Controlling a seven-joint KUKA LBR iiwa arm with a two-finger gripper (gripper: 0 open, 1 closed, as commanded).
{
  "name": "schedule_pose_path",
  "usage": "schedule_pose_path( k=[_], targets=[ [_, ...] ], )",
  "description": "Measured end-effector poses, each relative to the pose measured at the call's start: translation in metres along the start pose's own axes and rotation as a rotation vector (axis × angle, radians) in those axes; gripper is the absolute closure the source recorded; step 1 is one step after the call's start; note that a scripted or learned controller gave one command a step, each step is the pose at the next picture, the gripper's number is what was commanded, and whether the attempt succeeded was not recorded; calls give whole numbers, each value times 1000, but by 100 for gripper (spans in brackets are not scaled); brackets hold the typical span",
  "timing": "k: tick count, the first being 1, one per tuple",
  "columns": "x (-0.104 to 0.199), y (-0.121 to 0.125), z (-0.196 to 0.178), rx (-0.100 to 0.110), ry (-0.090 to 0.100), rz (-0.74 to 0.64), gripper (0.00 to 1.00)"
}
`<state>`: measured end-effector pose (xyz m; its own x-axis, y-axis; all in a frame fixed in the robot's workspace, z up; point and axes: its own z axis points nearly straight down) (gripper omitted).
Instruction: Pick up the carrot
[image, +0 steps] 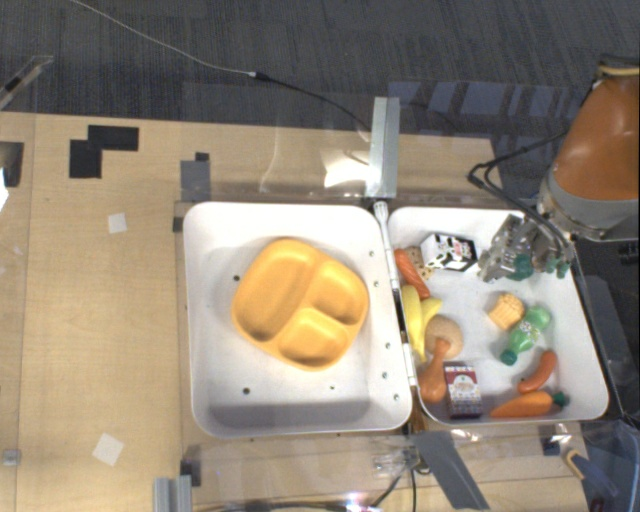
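The carrot (522, 405), orange with a small green top at its right end, lies flat along the front wall of the right bin (590, 330), near the front right corner. My gripper (518, 256) hangs over the back right part of that bin, well behind the carrot and apart from it. Nothing shows between it and the carrot except other toy food. The orange-banded arm (600, 140) comes in from the upper right.
Around the carrot lie an orange-red sausage (538, 370), a green bottle (525, 335), a corn piece (505, 311), a red box (461, 388), a drumstick (437, 355), a banana (415, 315) and a black-and-white carton (447, 252). A yellow divided plate (300, 300) sits in the left bin (215, 390).
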<state>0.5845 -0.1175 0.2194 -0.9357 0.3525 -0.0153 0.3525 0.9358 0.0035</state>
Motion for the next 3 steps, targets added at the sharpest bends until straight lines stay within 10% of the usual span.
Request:
schedule_pose_path(
  k=[1, 2, 3],
  targets=[
    [68, -84, 128, 2, 2, -156, 100],
    [84, 8, 74, -1, 6, 143, 100],
    [-33, 20, 32, 0, 2, -10, 100]
  ],
)
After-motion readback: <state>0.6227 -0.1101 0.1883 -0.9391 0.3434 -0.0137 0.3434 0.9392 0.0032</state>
